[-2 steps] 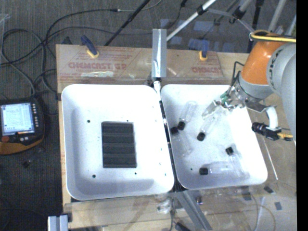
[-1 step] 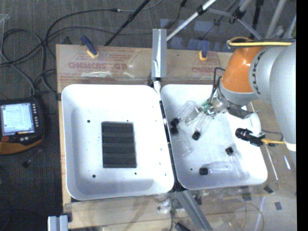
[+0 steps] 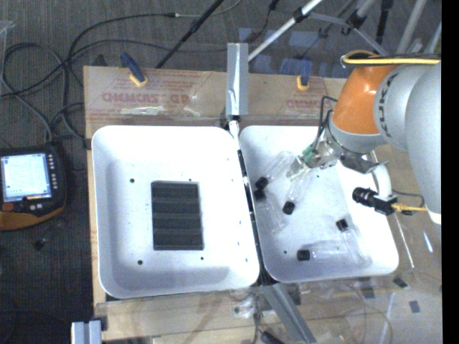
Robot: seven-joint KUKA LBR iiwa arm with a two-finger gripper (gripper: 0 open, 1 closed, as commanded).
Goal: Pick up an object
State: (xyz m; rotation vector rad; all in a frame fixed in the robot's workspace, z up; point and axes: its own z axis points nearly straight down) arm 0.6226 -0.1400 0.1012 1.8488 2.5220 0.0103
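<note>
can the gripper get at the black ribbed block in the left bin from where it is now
Probably yes. The black ribbed block lies flat and alone in the left bin, open from above. The gripper is over the right bin, so it must cross over.

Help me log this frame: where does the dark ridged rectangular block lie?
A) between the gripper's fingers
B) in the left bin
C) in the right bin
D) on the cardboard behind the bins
B: the dark ridged block lies flat mid-floor in the left bin, apart from the arm.

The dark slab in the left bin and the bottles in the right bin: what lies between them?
In the camera view, between the slab and the bottles lie bare white floor of the left bin, then the two bins' adjoining rims with a dark gap.
</note>
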